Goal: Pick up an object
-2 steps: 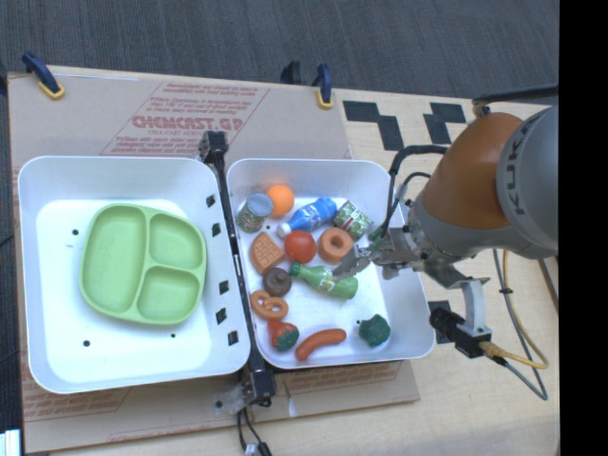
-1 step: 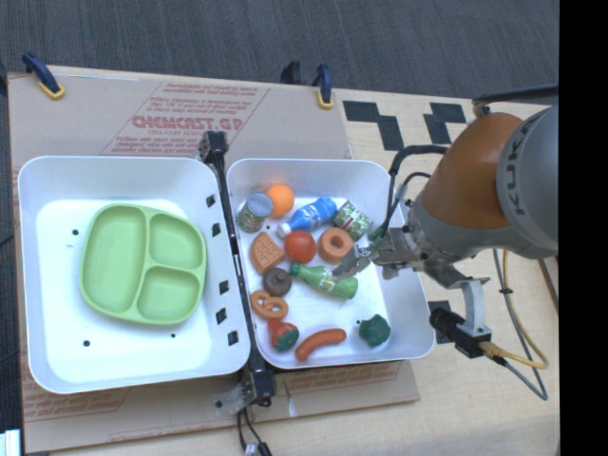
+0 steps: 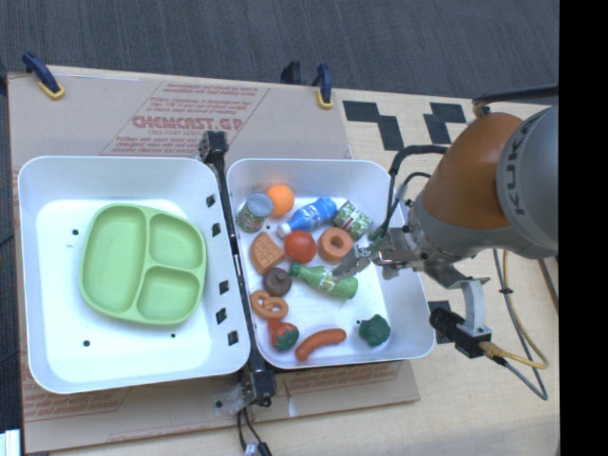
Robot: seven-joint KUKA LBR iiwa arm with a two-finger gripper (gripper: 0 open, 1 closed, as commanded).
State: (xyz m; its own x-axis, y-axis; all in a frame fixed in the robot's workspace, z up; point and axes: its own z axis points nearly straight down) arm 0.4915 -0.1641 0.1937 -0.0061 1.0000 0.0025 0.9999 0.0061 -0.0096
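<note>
— Looking at the gripper (image 3: pixel 350 262) first, we see it low over the right bin (image 3: pixel 410 329), its metal fingers pointing left from the arm (image 3: pixel 494 193) with the orange band. What do we make of its grasp?

— We cannot tell how wide the fingers stand; they blur into the toys beneath. The tips sit right at the green bottle (image 3: pixel 328 281), which lies on its side, and we cannot say whether it is between them or merely under them.

— What lies just around it?

— We find a brown donut (image 3: pixel 335 244) touching the fingers' upper side, a red tomato (image 3: pixel 300 246) just left of that, and a green-and-white packet (image 3: pixel 352 219) above, near the bin's wall. A blue bottle (image 3: pixel 313 213) lies beside the packet, with an orange ball (image 3: pixel 279 198) and a grey can (image 3: pixel 254 212) further left.

— And lower down?

— We see a waffle (image 3: pixel 266 252), a dark chocolate donut (image 3: pixel 277 280), a pretzel (image 3: pixel 269 304), a red pepper (image 3: pixel 283 333), a sausage (image 3: pixel 320 343) and a piece of broccoli (image 3: pixel 375 330) along the near side.

— Further out?

— We note the left bin (image 3: pixel 47 350) holds a light green divided plate (image 3: pixel 143 264), well apart from the gripper. Both bins rest on a cardboard sheet (image 3: pixel 190 112) held by blue clamps (image 3: pixel 323 85).
</note>
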